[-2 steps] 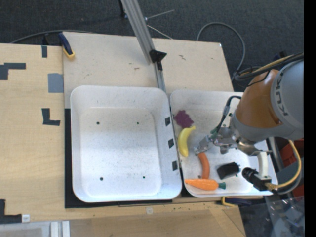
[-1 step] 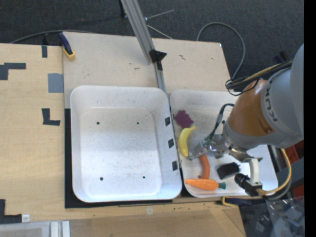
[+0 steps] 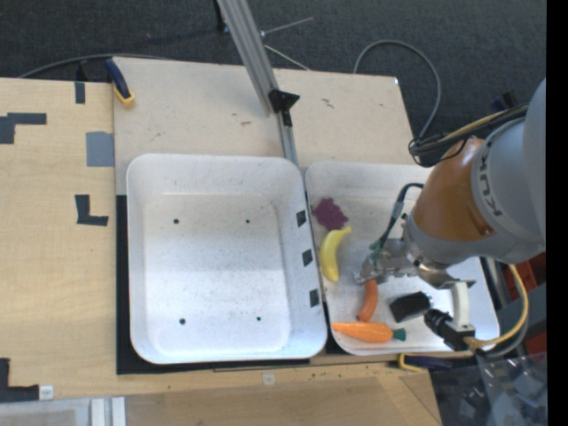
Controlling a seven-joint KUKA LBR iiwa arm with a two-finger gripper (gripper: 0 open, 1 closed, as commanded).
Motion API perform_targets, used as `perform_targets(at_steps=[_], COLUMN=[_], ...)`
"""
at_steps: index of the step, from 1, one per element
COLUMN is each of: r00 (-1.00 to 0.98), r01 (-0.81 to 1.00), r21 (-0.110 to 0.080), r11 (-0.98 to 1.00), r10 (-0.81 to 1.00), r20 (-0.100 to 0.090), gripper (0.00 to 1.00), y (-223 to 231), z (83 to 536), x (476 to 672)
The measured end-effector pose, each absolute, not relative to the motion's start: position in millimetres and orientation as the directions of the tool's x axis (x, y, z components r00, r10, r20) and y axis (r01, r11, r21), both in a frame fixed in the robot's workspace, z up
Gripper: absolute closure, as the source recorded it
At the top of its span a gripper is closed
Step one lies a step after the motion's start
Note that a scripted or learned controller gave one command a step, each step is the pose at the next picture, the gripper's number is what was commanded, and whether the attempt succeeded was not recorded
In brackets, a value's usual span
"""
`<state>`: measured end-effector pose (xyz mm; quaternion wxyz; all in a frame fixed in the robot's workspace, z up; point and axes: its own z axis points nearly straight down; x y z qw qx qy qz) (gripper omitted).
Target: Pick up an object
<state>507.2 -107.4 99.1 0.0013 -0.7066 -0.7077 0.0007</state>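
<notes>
The right bin (image 3: 359, 177) holds a purple lump (image 3: 329, 211), a yellow banana (image 3: 332, 252), a small orange carrot (image 3: 366, 303), a longer carrot with a green end (image 3: 364, 331) and a black block (image 3: 410, 306). My gripper (image 3: 371, 272) hangs low in this bin, just right of the banana and directly above the top end of the small carrot. The grey arm with its orange band (image 3: 448, 207) hides the bin's right part. I see nothing clearly held.
The left bin (image 3: 213, 256) lies beside the right one, sharing a raised rim with black clips (image 3: 306, 256). A slanted metal pole (image 3: 253, 47) comes down to the bins' back edge. Cables (image 3: 417, 69) trail behind the arm.
</notes>
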Motion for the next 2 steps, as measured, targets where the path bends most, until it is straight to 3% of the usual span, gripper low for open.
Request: perform_targets(at_steps=[2], r00=[-0.002], r01=[1.000], r21=[0.003], r11=[0.002], r10=[1.000], r20=[0.000], gripper=[1.00], y=[-102.3], z=[186.5], x=[500.6])
